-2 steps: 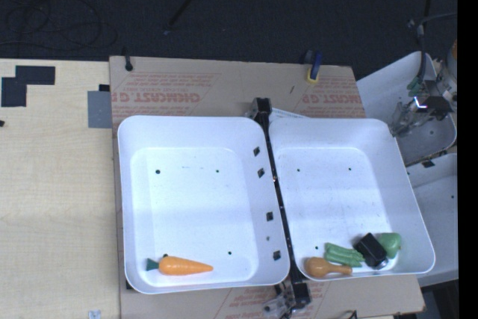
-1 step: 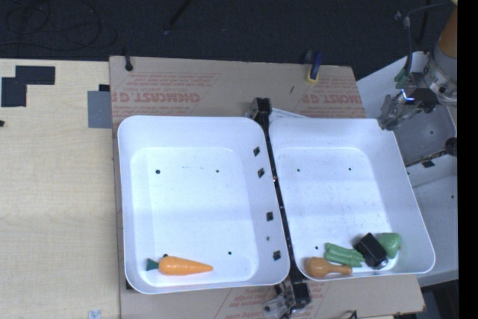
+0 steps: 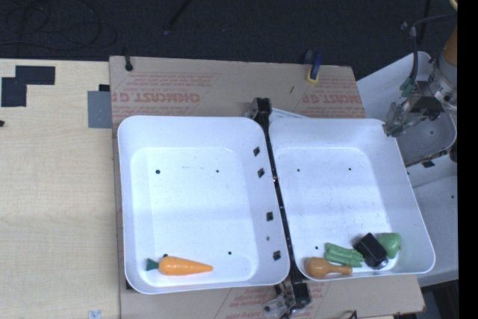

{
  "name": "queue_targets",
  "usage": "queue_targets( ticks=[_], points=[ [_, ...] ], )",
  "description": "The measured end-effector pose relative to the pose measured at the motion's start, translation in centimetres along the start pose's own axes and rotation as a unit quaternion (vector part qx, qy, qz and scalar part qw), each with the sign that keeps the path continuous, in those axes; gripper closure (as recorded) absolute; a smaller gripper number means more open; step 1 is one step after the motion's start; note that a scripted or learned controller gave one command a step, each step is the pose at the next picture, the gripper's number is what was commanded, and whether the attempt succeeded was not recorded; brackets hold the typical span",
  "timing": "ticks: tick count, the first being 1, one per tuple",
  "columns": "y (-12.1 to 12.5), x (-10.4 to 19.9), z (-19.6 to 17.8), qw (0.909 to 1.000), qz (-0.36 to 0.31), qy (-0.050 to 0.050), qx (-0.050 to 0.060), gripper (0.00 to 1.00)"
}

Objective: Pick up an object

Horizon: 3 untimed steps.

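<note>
Pincer (image 3: pixel 394 123) stood at 3 o'clock outside the bins, grip state indeterminable; the lone carrot (image 3: pixel 184 265) offered the cleanest pick.

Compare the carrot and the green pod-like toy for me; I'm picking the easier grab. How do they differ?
The carrot is orange with a green stem end; the green pod is green all over. The carrot lies alone in the left bin; the green pod sits in the right bin, crowded against a black block and a tan gourd-shaped toy. The carrot looks longer. Both lie flat near their bins' front edges.
</note>
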<state>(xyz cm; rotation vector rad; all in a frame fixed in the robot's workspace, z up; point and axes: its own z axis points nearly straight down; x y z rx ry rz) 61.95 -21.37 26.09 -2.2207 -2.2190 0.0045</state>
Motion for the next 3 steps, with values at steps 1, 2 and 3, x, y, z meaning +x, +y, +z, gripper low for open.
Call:
queue_targets(
  ticks=[1,2,3],
  points=[
    [2.5,0.2,3.0,1.0000,-0.002,0.000,-0.001,1.00],
    [1.3,0.1,-4.9,1.0000,-0.001,-0.001,-0.004,1.00],
    [1.7,0.1,-4.4,1.0000,-0.002,0.000,-0.002,1.00]
  ],
)
